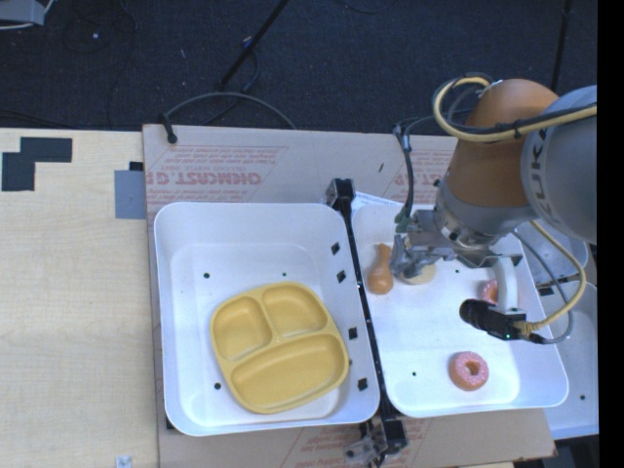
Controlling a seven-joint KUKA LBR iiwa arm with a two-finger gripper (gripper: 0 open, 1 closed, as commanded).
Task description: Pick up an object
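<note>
Step in hand, as judged: the approach of a pick, with the end effector [417, 257] lowered into the right bin [546, 398] over a pale round item [421, 273], an orange-brown piece [379, 271] just beside it; whether it is wide, narrow or holding anything cannot be told. Next move likely calls for closing squarely on the pale item and lifting clear of the divider [356, 291]. Also entered: pink ring [469, 370] near the front wall; yellow compartment tray [281, 346] in the left bin [175, 261]; cardboard sheet [224, 164] on a light wooden tabletop [68, 310]; dark floor [195, 47] with cables behind.
</note>
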